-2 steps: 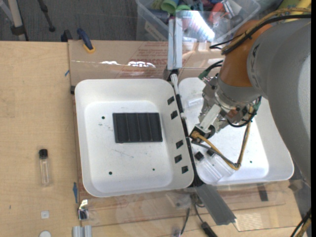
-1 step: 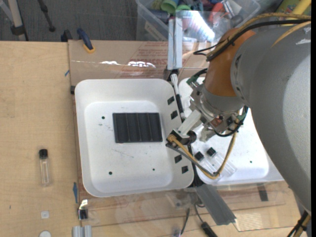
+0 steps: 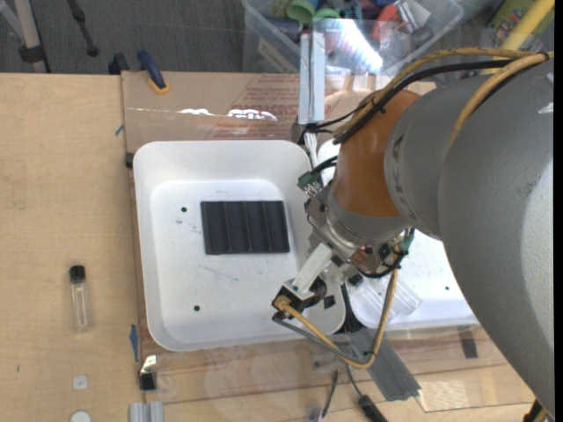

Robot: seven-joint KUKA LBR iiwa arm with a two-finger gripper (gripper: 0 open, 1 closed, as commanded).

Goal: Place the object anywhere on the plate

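Gripper over left bin's near-right corner, state can't tell; may be carrying nothing, or release short of the black ribbed slab mid-bin.

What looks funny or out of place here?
A small clear vial with a black cap sits alone on the wooden bench, left of the left bin, not inside it. The black ribbed slab inside that bin lies flat and straight. Nothing looks spilled or broken.
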